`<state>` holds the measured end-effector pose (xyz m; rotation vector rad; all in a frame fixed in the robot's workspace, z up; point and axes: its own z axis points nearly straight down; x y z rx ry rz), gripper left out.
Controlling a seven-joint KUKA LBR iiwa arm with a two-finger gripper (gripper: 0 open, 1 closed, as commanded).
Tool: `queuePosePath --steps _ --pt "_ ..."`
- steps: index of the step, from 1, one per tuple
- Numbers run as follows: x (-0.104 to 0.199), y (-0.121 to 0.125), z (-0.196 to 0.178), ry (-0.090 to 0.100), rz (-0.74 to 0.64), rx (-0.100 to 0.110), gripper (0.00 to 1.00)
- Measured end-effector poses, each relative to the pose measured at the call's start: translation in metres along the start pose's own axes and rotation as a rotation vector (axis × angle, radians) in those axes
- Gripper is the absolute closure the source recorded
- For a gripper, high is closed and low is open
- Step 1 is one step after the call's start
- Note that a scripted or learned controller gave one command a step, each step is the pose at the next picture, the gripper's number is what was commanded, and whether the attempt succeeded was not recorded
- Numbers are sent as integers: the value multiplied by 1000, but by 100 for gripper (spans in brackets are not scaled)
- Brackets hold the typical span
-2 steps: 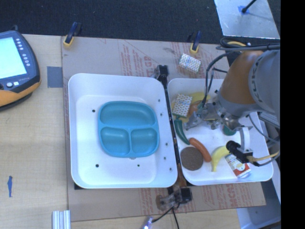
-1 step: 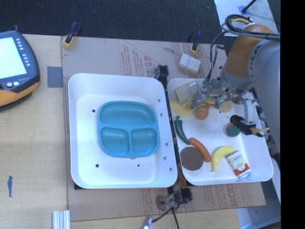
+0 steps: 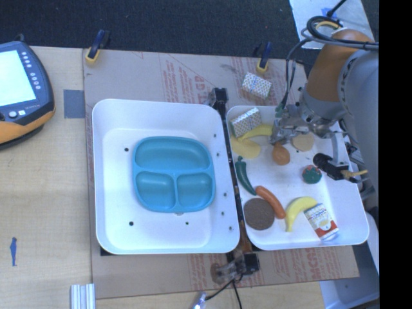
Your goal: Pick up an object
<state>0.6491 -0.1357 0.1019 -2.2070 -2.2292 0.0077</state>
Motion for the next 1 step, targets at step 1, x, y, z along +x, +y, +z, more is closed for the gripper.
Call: queuePosePath --steps 1 --pt "-67 -62 -23 1 9 -3 100"
